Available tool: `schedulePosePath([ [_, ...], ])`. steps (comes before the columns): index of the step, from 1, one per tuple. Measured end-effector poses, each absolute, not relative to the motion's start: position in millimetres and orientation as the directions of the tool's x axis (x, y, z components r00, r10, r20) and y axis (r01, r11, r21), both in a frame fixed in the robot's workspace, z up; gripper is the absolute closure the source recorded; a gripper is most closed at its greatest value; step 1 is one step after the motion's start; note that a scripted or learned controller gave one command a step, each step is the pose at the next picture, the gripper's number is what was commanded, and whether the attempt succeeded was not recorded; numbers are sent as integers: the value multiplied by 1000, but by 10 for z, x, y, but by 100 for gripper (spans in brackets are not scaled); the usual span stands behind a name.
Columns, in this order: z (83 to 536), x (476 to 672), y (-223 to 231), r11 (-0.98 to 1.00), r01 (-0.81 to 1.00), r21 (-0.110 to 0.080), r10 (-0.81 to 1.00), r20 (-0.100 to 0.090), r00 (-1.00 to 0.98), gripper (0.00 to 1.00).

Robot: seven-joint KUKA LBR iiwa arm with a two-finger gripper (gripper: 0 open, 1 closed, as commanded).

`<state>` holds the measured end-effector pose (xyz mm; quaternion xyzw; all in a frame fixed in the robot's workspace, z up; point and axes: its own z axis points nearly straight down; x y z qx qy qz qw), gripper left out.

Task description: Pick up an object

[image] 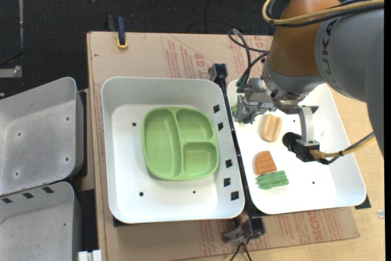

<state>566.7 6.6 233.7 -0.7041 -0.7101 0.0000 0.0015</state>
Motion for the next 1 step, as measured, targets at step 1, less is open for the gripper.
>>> schedulePosePath([
  [1,2223,5684,621,8,1000,-2,1000,1,-8,100],
])
